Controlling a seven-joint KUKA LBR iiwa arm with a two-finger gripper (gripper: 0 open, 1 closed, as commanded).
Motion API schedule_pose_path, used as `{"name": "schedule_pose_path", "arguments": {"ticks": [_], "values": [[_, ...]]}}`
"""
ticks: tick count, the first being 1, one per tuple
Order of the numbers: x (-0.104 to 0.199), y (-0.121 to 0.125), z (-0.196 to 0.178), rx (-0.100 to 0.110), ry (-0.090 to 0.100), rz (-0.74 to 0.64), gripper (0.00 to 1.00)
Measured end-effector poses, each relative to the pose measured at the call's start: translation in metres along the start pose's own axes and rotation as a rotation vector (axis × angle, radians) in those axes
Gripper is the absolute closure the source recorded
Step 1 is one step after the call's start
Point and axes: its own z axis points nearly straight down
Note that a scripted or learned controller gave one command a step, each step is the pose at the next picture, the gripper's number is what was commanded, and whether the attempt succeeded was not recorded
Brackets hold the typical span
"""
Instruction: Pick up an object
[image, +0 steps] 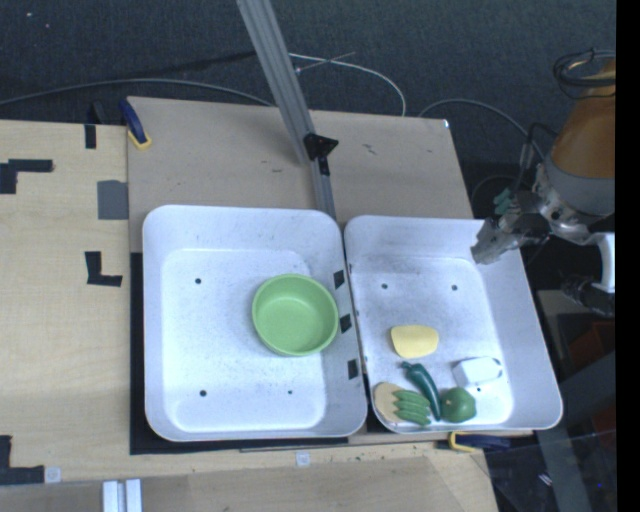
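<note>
Evidently unlabelled: green bowl (294, 315), yellow object (414, 341).

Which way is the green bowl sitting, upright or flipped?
Upright. The green bowl in the left bin shows its rim and hollow inside facing the camera, and nothing is visible in it.

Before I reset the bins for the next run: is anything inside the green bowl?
The green bowl stands upright in the left bin and its inside shows bare green, with nothing in it. What lies beneath the bowl is covered.
</note>
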Motion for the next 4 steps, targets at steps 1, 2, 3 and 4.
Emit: {"name": "schedule_pose_path", "arguments": {"ticks": [1,2,3,4], "values": [[0.048,0.000,0.000,0.005,0.003,-0.004,1.00],[0.093,-0.004,0.006,0.008,0.003,-0.003,1.00],[0.138,-0.023,0.012,0.009,0.003,-0.003,1.00],[0.188,-0.031,0.005,0.007,0.004,-0.005,1.00]]}}
